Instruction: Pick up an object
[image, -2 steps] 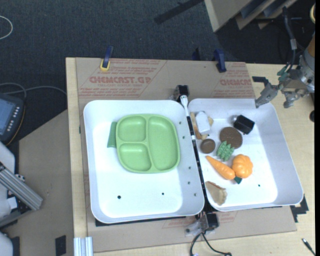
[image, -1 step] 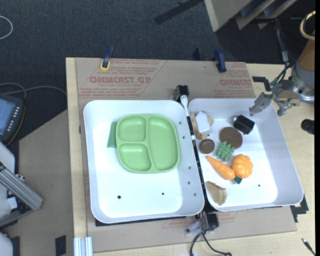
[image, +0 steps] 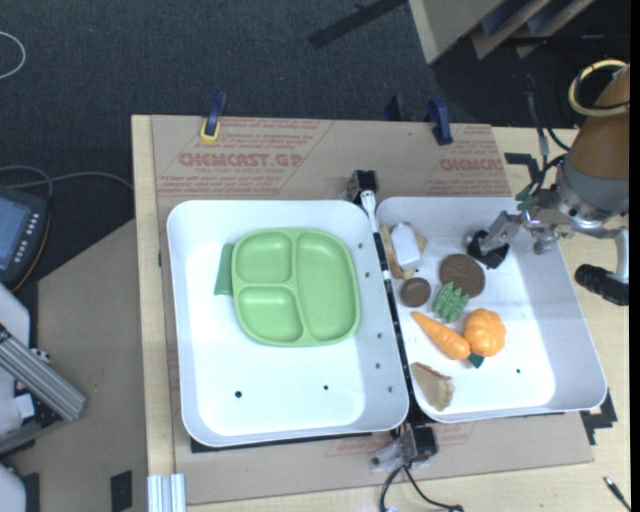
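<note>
My tool (image: 490, 245) over right bin (image: 560, 385), jaw state unclear. Brown disc (image: 462, 274) just beside; carrot (image: 441, 335), orange pumpkin (image: 484, 331) nearer front.

Right bin (image: 560, 385): left half crowded — brown disc (image: 462, 273), green toy (image: 451, 300), carrot (image: 441, 335), orange fruit (image: 484, 331) packed close; open floor along right side. Left bin (image: 190, 300): green divided plate (image: 296, 285) fills centre; bare strip along near edge.

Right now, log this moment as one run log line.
task: pick up object | two-finger gripper: over right white bin, nothing seen held | nearest: round brown disc | green divided plate: left bin
</note>
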